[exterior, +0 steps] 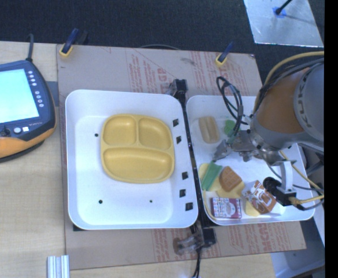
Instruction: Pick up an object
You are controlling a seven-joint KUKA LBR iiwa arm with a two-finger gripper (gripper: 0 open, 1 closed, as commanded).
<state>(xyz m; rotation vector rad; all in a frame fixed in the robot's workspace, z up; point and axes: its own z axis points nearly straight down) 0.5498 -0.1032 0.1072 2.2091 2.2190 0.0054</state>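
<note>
Right bin (195, 132) | gripper (230, 149) above, green block (211, 175) below-left

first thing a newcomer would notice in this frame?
The yellow divided plate alone in the left bin. Then the grey and orange arm leaning over the right bin, its end effector low amid small items: a tan bread piece, a brown block.

dark carpet (128, 10) (wooden bench (18, 213))
</note>
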